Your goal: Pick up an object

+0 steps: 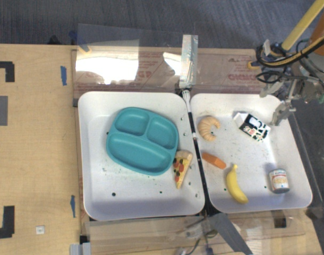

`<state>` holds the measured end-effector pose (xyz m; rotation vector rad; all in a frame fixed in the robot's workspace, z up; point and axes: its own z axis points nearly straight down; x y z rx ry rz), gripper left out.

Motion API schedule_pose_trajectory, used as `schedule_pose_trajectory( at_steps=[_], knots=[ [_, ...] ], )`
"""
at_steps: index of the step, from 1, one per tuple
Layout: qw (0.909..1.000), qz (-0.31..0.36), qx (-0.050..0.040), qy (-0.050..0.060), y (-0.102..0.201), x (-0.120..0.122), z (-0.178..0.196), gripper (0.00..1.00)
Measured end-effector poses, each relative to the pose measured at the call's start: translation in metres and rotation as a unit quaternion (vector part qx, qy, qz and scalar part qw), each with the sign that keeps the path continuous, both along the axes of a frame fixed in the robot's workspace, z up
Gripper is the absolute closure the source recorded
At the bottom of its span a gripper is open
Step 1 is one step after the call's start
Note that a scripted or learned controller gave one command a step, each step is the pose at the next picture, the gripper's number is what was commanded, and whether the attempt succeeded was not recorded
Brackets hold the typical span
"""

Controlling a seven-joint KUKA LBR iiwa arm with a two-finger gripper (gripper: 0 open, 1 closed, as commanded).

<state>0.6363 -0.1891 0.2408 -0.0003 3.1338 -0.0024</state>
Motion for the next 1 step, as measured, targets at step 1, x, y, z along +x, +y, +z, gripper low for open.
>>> schedule_pose_trajectory(
  at_steps=[1],
  knots=[
    [0.9994, -0.033, 0.003, 0.006, 0.079, 0.0299, -0.1162, 0.0]
  ],
)
